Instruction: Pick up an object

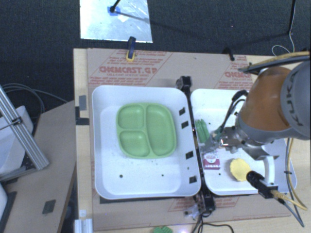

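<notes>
right white bin (218, 191), near edge: rounded yellow sponge-like piece (239, 170) lies beside small red-and-white card packet (211, 161). yellow piece looks light, soft, compressible; likely best pinched across narrow middle. packet flat, thin, hard to lift off floor. end effector (219, 141) hangs just above packet; state cannot be told. beyond, slim green stick (200, 129) along bin wall. left white bin (104, 178) holds pale green three-compartment plastic tray (146, 130) on desk (160, 64).

Arm (272, 106) over rt bin (214, 101) — green tray (146, 130) in left.
</notes>
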Motion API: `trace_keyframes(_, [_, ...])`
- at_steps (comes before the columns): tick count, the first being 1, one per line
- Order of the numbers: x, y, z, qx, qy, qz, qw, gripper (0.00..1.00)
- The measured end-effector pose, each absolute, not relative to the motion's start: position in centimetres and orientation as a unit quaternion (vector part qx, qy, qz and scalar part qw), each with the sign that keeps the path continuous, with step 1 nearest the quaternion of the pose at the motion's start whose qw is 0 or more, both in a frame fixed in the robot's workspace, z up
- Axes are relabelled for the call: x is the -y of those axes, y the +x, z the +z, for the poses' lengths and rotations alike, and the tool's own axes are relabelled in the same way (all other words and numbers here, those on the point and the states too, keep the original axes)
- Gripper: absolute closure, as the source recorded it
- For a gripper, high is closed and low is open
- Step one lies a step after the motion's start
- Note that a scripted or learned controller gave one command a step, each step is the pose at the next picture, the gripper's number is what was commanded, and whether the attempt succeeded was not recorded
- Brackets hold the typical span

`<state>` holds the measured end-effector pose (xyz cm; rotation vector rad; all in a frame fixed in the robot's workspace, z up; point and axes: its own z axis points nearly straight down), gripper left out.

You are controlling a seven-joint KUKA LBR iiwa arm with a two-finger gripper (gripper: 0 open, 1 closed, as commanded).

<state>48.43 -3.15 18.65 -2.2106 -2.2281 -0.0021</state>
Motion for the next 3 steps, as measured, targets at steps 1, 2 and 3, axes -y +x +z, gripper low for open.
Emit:
trace_keyframes(1, [3.4,48.8,19.5,0.709,-0.705,-0.0017,-0.001,1.0])
trace_keyframes(2, [-5.3,48.6,18.4,0.711,-0.703,-0.0011,0.001,1.0])
trace_keyframes(3, [3.5,48.7,18.4,0.705,-0.709,0.0,-0.001,1.0])
